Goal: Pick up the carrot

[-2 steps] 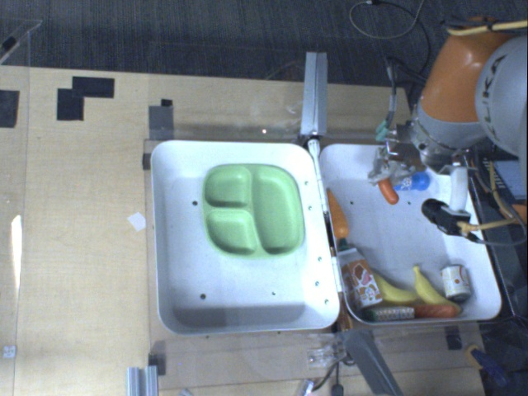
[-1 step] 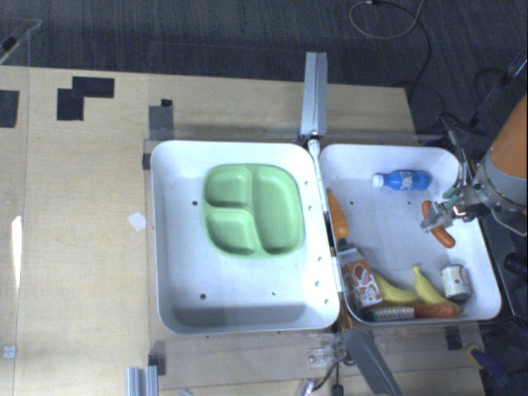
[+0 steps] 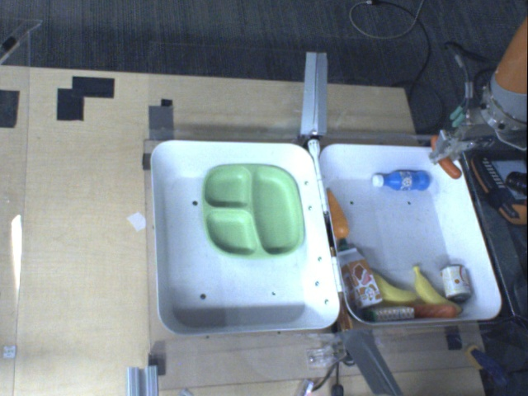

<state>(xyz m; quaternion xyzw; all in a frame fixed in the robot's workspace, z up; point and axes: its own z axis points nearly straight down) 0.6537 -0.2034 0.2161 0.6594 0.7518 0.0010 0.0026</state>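
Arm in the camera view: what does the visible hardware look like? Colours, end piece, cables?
At the right edge the arm shows an orange band above a grey, rounded wrist section. The gripper below it is a small metallic grey assembly, with an orange-red tip at its lower end. Thin dark cables run beside the wrist. No markings are legible at this size.

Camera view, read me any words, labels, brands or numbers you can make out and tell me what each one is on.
No text can be read.
Bottle: blue label, print too blurred to read.
Carton: red and white printed face, too small to read.
Can: label too blurred to read.
Green tray, carrot and bananas: no markings seen.
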